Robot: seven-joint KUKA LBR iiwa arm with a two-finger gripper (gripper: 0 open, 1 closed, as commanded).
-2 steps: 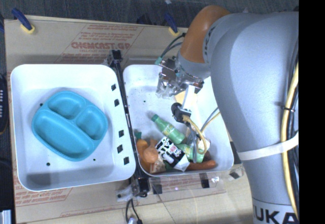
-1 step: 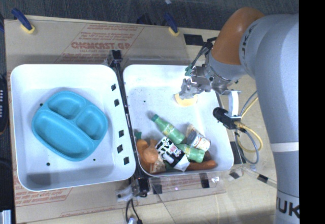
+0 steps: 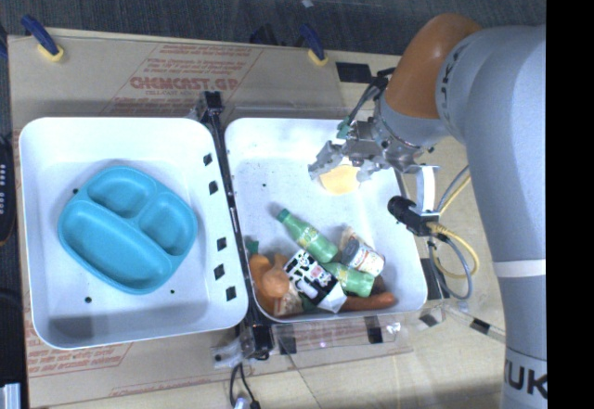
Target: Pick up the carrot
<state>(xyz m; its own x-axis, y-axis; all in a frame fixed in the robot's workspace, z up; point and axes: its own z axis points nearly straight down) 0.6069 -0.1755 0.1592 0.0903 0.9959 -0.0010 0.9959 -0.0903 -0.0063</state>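
The carrot (image 3: 369, 301) lay at the very front of the right bin (image 3: 269, 143), close to its front right corner. It was long and orange. Its long side ran left to right, almost flat along the front wall of the bin. Its left end went under a black and white carton (image 3: 311, 274), so which end was the tip could not be told.

Other things were piled around it. A green bottle (image 3: 316, 244) lay just behind it, slanting from the back left down to the front right. A small can (image 3: 363, 258) sat beside the bottle. A round orange fruit (image 3: 272, 284) sat to the left of the carton, near the wall between the bins.

The gripper (image 3: 345, 159) was over the back part of the right bin, well apart from the carrot. A pale yellow round thing (image 3: 339, 178) lay on the bin floor just under it. The claw's fingers looked spread apart, with nothing pinched between them.

The left bin (image 3: 37, 212) held a blue tray (image 3: 128, 228) with three parts.
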